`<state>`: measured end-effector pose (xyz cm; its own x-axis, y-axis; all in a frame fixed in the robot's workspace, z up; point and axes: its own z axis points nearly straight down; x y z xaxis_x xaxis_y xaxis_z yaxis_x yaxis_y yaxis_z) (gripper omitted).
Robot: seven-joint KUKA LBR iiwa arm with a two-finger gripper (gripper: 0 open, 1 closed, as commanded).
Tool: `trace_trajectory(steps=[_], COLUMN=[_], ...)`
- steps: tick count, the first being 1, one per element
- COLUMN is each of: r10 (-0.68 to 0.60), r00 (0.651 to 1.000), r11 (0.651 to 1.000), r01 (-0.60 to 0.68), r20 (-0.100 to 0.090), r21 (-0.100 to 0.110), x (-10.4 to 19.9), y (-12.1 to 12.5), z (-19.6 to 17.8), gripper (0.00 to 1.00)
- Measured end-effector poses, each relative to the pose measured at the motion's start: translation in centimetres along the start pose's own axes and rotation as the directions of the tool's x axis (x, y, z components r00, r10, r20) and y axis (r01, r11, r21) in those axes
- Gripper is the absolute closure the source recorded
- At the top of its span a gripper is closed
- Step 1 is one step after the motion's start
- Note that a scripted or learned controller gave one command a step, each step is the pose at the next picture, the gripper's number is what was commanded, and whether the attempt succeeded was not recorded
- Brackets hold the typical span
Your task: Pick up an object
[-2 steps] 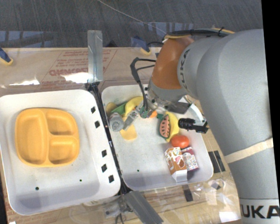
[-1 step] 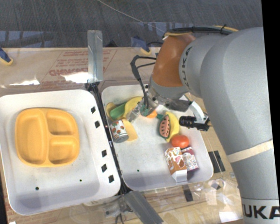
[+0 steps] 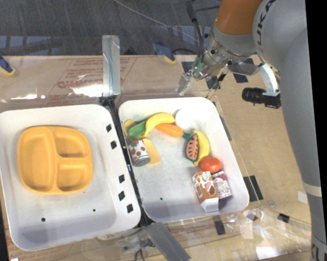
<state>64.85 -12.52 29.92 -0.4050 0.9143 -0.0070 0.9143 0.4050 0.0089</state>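
Observation:
The right bin (image 3: 176,205) holds several toy foods: a banana (image 3: 158,120), an orange carrot (image 3: 170,130), a white ball (image 3: 183,119), a watermelon slice (image 3: 193,147), a red tomato (image 3: 211,164), a small can (image 3: 138,152) and a printed carton (image 3: 211,188). My gripper (image 3: 186,81) hangs above the bench just behind the right bin's back rim, pointing down and to the left. It is apart from every object, and nothing shows in it.
The left bin (image 3: 24,230) holds a yellow divided plate (image 3: 55,159). A taped divider (image 3: 123,159) runs between the two bins. The grey arm (image 3: 294,59) fills the right side, with a black fitting (image 3: 260,97) beside the right bin's far corner.

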Motion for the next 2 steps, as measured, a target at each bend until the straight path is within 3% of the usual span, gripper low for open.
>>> trace_trajectory(steps=[1, 2], r10=[0.127, -0.236], r00=[0.992, 0.972], r11=[0.992, 0.972], r01=[-0.127, 0.236], r20=[-0.007, -0.006], r21=[0.014, 0.007], x=[5.4, 0.0], y=[1.1, 0.9], z=[2.3, 1.6], gripper=[1.00, 1.00])
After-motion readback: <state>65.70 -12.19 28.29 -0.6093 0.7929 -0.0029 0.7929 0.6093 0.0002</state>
